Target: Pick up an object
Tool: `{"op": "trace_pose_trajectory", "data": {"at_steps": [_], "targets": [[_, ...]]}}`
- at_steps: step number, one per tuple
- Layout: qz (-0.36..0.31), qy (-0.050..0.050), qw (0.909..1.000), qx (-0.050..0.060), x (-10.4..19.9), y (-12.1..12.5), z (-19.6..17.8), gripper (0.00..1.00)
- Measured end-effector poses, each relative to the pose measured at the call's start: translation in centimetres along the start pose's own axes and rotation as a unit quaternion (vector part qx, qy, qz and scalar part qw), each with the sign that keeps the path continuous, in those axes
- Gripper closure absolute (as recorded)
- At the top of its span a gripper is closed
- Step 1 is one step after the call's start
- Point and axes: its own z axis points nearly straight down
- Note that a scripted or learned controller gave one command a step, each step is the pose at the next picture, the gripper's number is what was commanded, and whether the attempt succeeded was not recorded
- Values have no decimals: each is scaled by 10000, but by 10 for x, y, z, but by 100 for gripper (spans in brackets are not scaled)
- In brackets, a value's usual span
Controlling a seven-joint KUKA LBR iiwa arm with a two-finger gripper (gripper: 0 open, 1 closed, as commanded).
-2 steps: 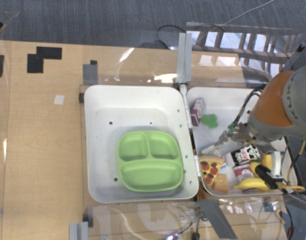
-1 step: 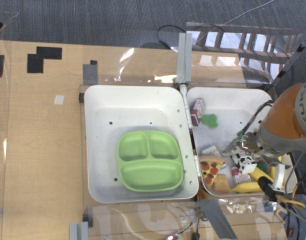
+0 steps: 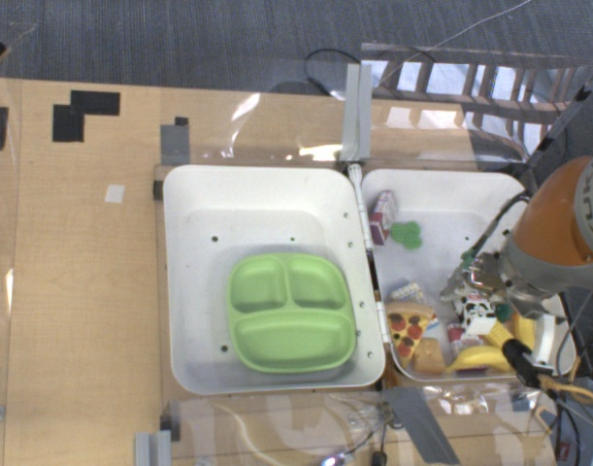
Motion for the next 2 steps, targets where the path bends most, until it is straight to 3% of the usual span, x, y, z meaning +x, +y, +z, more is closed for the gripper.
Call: {"op": "trace_pose_trajectory", "data": {"at_steps": [1,2], "targets": [[804,12,9968,34,-24,30,9,100],[-181,-20,9998,108,41,65,-89,100]]}}
